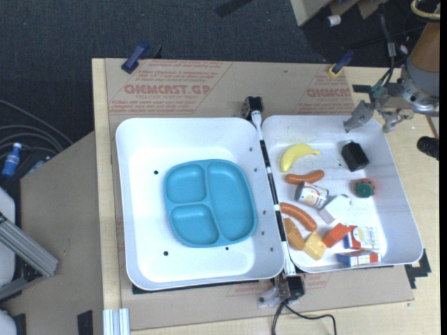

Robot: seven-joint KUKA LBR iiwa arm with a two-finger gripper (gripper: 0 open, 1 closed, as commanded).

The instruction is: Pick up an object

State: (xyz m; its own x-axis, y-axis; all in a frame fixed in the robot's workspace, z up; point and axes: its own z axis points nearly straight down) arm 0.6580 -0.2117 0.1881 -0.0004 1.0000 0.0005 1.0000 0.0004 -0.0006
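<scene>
The right bin (401, 208) holds several small items: a yellow banana (299, 155), a black block (354, 155), two sausages (304, 177) (299, 216), a small can (312, 196) and a green and red ball (363, 187). More items lie at its near end: a yellow wedge (314, 245), an orange piece (335, 234) and small cartons (362, 240). My gripper (373, 119) hangs over the far right edge of this bin, above and just beyond the black block. Its fingers (355, 119) stand spread, open, with nothing between them.
The left bin (136, 152) holds a blue divided plate (209, 202). A black hinge bar (269, 187) runs between the bins. Blue clamps (136, 56) (340, 65) sit on the board's far edge. Cables lie off the bench at left.
</scene>
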